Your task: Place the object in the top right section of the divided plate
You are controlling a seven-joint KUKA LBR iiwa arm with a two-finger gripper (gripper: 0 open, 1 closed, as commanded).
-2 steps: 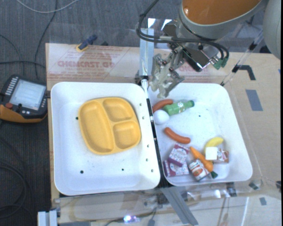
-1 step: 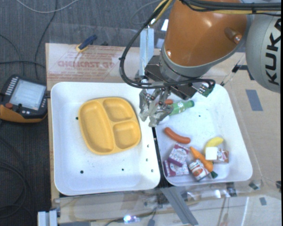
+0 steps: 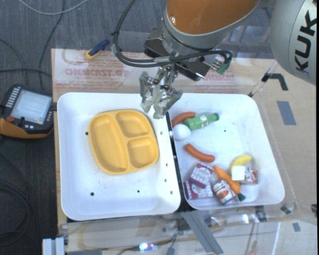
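Here the metal fingers (image 3: 158,101) hang together, gripping nothing, with the yellow divided plastic plate (image 3: 123,141) below-left of them.

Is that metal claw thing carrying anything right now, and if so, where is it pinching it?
Nothing is held. The gripper hangs over the seam between the two bins, with nothing between its fingers. The yellow divided plate has nothing on it, and the toy foods lie in the right bin.

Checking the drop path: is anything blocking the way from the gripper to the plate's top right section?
Nothing visible does. The gripper hangs over the bins' shared edge, and the top right section of the yellow plate lies bare just beside it.
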